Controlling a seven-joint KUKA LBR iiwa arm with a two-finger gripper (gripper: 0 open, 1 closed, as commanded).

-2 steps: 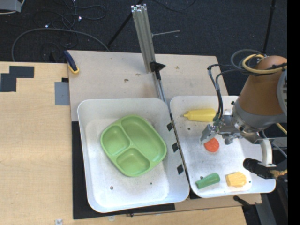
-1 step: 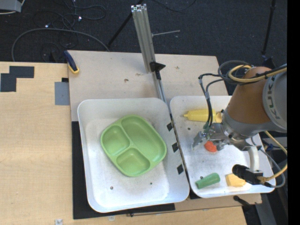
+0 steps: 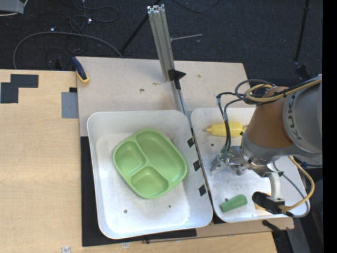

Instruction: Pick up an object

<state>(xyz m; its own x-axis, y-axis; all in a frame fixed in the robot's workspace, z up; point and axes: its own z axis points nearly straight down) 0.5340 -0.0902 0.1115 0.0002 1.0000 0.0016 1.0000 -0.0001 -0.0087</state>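
1. Though the gripper [image 3: 220, 161] is low over the right bin [image 3: 202, 121], I cannot tell how it is set; nothing shows in its grasp.
2. A yellow object [image 3: 221, 129] lies near the gripper at the bin's far side, partly behind cables.
3. A green block [image 3: 233, 203] lies at the bin's near side, apart from the gripper.
4. The arm [image 3: 274, 125] covers much of the bin's right part.
5. A green tray [image 3: 149, 163] with three compartments lies flat in the left bin [image 3: 100, 141].
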